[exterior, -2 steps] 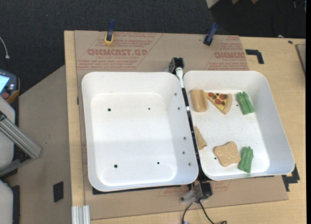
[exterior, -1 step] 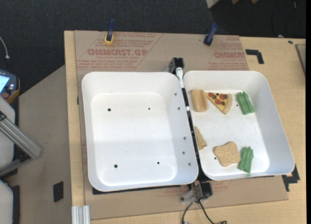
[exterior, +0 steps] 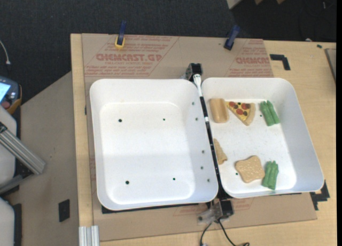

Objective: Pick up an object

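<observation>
White plastic formed the shallow right-hand bin (exterior: 299, 133), which held every candidate. The tan toast-shaped toy slice (exterior: 249, 168) lay near that bin's front edge, just beside a green bean-like toy (exterior: 271, 175); a pizza-wedge toy (exterior: 241, 111) sat toward its back.

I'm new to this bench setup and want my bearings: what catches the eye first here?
The toy food clustered in the right bin: a pizza slice beside a bread roll near its far edge, and a toast slice by its near edge. Green vegetable pieces lie alongside.
</observation>
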Tool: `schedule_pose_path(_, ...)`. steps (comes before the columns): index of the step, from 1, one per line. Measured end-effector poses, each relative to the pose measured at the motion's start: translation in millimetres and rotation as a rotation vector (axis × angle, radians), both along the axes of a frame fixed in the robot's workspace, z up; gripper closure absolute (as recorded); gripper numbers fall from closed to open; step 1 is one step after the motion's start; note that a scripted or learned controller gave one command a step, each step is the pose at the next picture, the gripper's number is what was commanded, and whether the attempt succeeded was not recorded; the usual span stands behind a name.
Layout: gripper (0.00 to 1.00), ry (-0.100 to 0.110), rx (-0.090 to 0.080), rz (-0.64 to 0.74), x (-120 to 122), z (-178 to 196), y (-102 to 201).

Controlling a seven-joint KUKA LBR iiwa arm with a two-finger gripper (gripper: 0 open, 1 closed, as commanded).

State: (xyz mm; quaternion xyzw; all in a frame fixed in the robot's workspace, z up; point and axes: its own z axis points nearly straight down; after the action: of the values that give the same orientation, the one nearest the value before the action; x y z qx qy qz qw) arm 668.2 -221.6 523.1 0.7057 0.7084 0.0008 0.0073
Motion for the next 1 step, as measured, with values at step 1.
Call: schedule_pose_path(1, 1.0, -0.006, -0.004, 0.002, 0.8, 11.7, 1.0)
